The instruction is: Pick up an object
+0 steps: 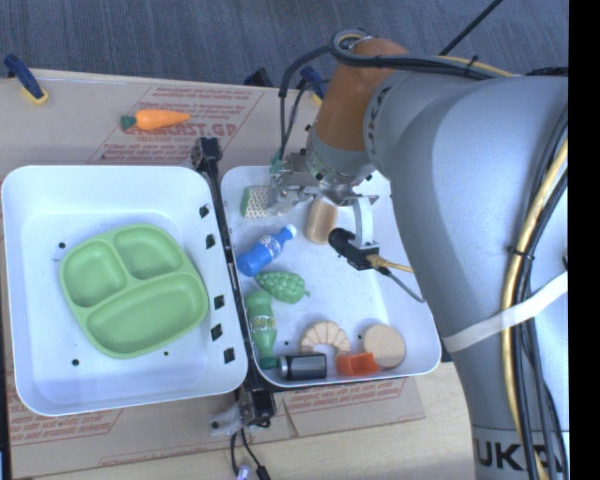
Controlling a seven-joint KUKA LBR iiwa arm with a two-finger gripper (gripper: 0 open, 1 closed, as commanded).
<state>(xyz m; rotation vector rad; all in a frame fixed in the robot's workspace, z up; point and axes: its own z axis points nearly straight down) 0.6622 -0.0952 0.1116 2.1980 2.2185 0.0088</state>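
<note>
Hovering over the far end of the right bin (416, 320), the gripper (315, 190) hides its span, so I cannot tell its state. Just near-right of it, a tan cylinder (321, 220) stands closest; the blue bottle (265, 252) lies nearer-left, long axis running diagonally.

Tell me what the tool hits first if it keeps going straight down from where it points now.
Probably the tan cylinder, which lies right under the tool near the back of the right bin. The green-and-white sponge-like piece sits just to its left. Depth is hard to judge from this slanted view.
</note>
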